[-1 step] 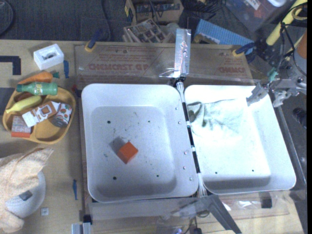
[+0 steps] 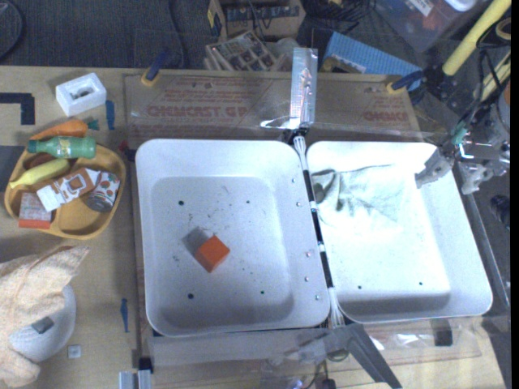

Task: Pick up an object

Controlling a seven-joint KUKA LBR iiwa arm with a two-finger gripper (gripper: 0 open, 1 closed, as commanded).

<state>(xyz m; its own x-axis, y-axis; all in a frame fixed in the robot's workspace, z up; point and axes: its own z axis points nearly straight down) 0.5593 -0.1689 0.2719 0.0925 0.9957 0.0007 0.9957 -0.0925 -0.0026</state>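
Observation:
An orange block (image 2: 214,253) with a grey face on its left side lies in the left bin (image 2: 162,168), a little left of the bin's middle. A crumpled pale cloth (image 2: 362,193) with greenish patches lies in the back half of the right bin (image 2: 462,274). My gripper (image 2: 448,177) hangs over the right bin's back right corner, to the right of the cloth and far from the block. Its two fingers stand apart, open, with nothing between them.
A wooden bowl (image 2: 81,221) with toy food, a green bottle (image 2: 63,147) and a white box (image 2: 81,93) sit left of the bins. A beige cloth (image 2: 36,298) lies at the front left. A metal bracket (image 2: 303,87) stands behind the bins' divide.

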